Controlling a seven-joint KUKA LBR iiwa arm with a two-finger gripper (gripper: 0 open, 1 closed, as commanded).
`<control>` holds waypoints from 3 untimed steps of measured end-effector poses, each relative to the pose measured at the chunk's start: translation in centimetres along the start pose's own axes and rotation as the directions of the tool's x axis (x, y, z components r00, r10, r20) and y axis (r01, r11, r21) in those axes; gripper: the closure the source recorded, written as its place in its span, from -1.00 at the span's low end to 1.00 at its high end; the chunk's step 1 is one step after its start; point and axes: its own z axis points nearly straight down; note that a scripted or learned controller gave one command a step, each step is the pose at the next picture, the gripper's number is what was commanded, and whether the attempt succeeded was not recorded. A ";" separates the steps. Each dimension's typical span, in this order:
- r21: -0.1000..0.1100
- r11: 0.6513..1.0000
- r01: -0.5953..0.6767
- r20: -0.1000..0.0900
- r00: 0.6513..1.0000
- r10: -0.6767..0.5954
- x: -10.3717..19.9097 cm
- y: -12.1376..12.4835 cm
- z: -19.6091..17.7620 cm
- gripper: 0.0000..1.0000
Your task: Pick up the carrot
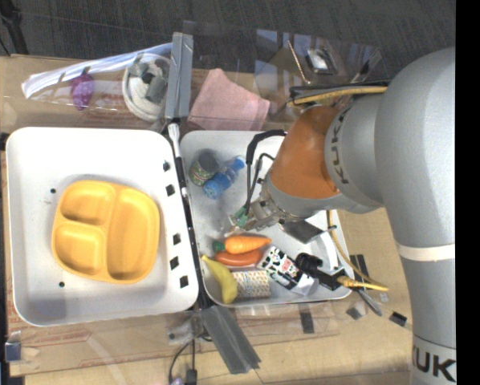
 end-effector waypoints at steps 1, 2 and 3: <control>0.000 1.000 0.001 0.000 1.000 -0.001 0.0 0.0 0.0 -1.00; -0.003 0.992 -0.128 0.001 0.992 0.128 -0.9 -4.2 1.0 -1.00; -0.005 0.985 -0.175 0.003 0.985 0.175 1.4 -5.6 0.9 -1.00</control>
